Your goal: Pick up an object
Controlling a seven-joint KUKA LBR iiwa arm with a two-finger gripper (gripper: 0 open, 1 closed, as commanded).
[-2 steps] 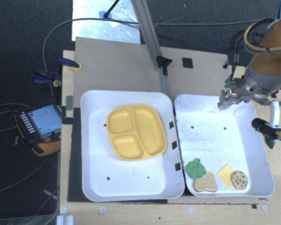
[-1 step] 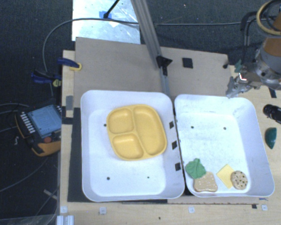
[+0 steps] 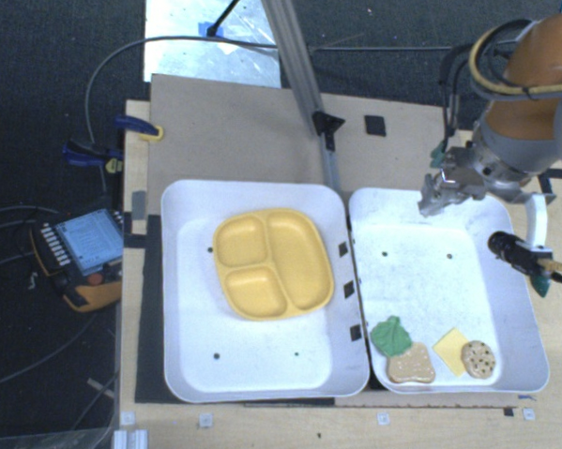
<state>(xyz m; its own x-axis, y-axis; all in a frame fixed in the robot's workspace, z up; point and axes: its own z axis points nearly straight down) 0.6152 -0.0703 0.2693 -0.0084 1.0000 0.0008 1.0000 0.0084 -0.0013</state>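
Observation:
My gripper (image 3: 436, 201) hangs over the far edge of the right bin (image 3: 448, 265), well away from the objects. At that bin's near end lie a green leafy piece (image 3: 391, 335), a slice of toast (image 3: 412, 367), a yellow cheese square (image 3: 451, 350) and a round cookie (image 3: 479, 359). Nothing is between the gripper's fingers as far as I can see.
The left bin (image 3: 188, 298) holds a yellow three-compartment plate (image 3: 271, 262). A slanted metal pole (image 3: 303, 70) crosses the back of the bench. Clamps and a handheld device lie off the bench at the left.

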